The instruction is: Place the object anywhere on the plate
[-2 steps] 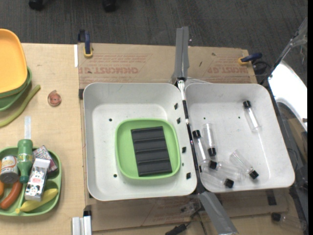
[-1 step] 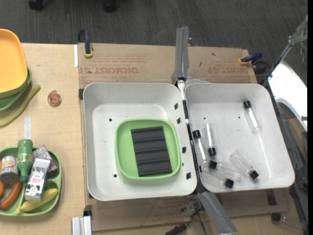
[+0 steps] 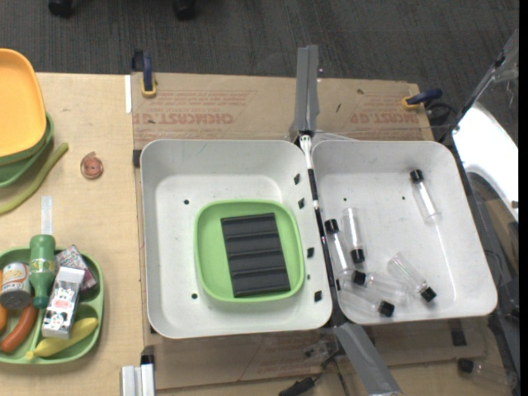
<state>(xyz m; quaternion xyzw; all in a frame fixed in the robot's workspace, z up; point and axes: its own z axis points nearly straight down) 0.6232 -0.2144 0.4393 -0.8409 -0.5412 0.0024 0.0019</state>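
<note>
I cannot tell the claw state. Clear vials point(image 3: 355, 236) lie crowded in right bin point(image 3: 462, 221); risk slipping before green plate point(image 3: 206, 246).

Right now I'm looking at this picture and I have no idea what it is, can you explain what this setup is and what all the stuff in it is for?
This is one camera fixed above a workbench, looking down at a slant. A robot arm works here, reaching in from the right side of the picture.

On the bench sit two shallow white bins side by side. The left bin holds a green plate with a dark ribbed block lying on it. The right bin holds several clear vials with black caps, scattered loosely, most near its lower edge.

The job is to put an object on the plate.

Off to the left, outside the bins, are spare props: a green tray of toy food, stacked yellow and green dishes, and a small pink round thing. Cardboard lies under the bins.
</note>
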